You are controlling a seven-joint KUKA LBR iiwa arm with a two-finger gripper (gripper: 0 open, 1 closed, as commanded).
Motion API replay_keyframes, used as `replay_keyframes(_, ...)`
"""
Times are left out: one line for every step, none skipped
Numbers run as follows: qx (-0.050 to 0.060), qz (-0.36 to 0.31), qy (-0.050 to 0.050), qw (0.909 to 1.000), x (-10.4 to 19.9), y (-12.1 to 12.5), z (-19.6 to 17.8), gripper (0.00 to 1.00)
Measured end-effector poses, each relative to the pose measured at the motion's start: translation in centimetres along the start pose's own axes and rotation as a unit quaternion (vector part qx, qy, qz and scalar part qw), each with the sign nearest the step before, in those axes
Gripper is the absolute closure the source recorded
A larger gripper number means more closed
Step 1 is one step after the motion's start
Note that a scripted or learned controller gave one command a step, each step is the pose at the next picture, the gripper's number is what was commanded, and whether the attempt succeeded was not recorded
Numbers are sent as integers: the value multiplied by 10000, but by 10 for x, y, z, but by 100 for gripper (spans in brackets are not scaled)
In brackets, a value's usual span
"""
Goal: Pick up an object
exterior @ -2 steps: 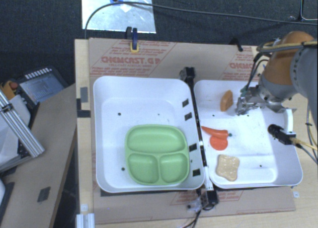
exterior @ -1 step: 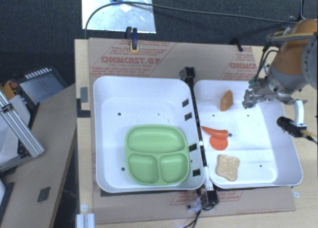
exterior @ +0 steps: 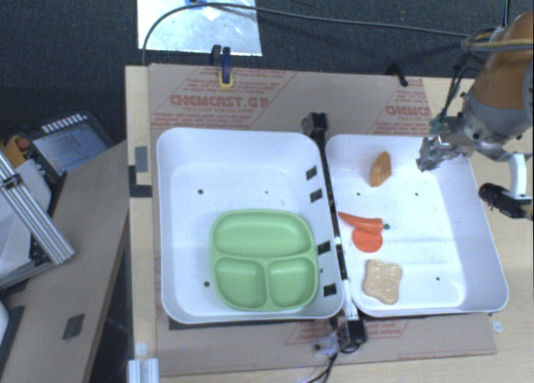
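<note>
The right bin [exterior: 467,231] holds three food-like items. A small tan-orange piece [exterior: 380,168] lies near its far left. An orange-red carrot-shaped piece with a round end [exterior: 365,229] lies by the divider. A beige cracker-like piece [exterior: 382,280] sits near the front. My gripper [exterior: 431,156] hangs over the far right part of this bin, to the right of the tan-orange piece and apart from it. Nothing shows between its fingers.
The left bin [exterior: 188,181] carries a green tray with three compartments [exterior: 264,258]. A black divider strip [exterior: 327,214] runs between the bins. A grey device [exterior: 71,141] and metal rail [exterior: 33,214] stand at the left of the bench.
</note>
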State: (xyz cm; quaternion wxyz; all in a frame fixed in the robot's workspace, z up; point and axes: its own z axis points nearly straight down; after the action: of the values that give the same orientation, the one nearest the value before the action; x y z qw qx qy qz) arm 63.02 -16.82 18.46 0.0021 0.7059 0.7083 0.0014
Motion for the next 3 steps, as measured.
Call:
replay_keyframes(8, -4, 3, 10000, 0, 1, -21, 100)
replay_keyframes(21, -27, 13, 10000, 61, -2, -18, 100)
replay_keyframes(21, -24, 11, 10000, 107, -1, -15, 100)
